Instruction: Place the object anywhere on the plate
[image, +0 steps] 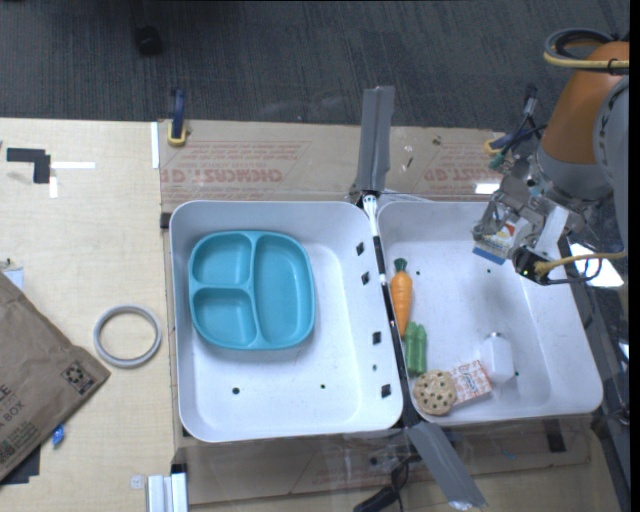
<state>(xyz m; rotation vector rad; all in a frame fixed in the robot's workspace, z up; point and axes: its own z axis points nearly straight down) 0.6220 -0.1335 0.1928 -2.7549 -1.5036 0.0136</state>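
We see gripper (497, 240) over right bin's (560, 400) far edge; we cannot tell jaws' state. Carrot (401, 295) lies at right bin's left wall, long axis front-to-back, green top pointing away. Blue plate (252, 290) in left bin (270, 415).

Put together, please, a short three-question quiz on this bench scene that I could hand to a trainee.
1. True or false: the blue plate lies in the left bin.
2. Which item lies against the divider side of the right bin? A) carrot B) tape ring C) cardboard box
3. Fill in: the cookie lies near the right bin's ___ edge.

Key
1. True; its three compartments hold nothing.
2. A; the tape ring and box lie on the bench outside the bins.
3. Near (bottom) edge, beside a white object. The gripper hangs over that bin's far side.
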